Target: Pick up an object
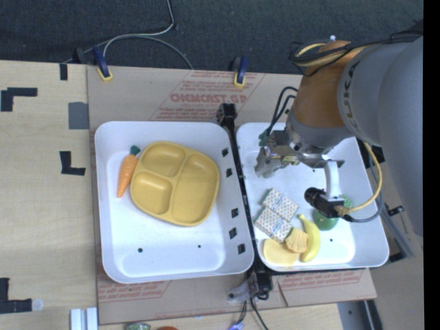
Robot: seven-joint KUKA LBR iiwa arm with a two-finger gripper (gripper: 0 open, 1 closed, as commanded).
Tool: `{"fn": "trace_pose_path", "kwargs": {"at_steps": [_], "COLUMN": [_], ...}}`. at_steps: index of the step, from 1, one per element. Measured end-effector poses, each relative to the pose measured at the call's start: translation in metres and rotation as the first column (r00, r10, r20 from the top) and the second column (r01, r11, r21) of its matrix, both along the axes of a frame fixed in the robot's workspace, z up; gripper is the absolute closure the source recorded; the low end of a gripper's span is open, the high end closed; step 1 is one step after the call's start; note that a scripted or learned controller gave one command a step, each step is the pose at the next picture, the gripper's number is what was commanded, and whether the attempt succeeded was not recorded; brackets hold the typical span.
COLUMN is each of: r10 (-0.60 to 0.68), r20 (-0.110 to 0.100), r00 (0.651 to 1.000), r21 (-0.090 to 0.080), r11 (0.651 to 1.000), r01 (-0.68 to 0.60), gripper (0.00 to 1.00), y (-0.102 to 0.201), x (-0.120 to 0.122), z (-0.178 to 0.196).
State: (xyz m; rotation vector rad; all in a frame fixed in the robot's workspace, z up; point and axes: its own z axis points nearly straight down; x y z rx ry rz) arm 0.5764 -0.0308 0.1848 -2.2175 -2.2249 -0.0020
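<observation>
Gripper: the gripper (269, 162) hangs over the upper left of the right bin (364, 253); whether it is open or closed I cannot tell, and nothing shows in it.
Nearest object: two patterned packets (276, 214) lie just below the gripper, toward the bin's front, stacked slantwise.
Beyond them: a banana (311, 238) and a yellow disc (278, 253), farther down and slightly right; a green piece (326, 220) to their right.
In the way: seemingly nothing.
Far left: yellow divided plate (174, 182) and carrot (126, 174) in the left bin (165, 267).
</observation>
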Motion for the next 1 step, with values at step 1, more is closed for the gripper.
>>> {"fn": "trace_pose_path", "kwargs": {"at_steps": [1], "r10": [-0.001], "r20": [-0.002], "r00": [1.0], "r21": [0.0], "r11": [1.0], "r01": [0.001], "gripper": [0.0], "y": [-0.0007], "x": [-0.0006], "z": [-0.0008]}}
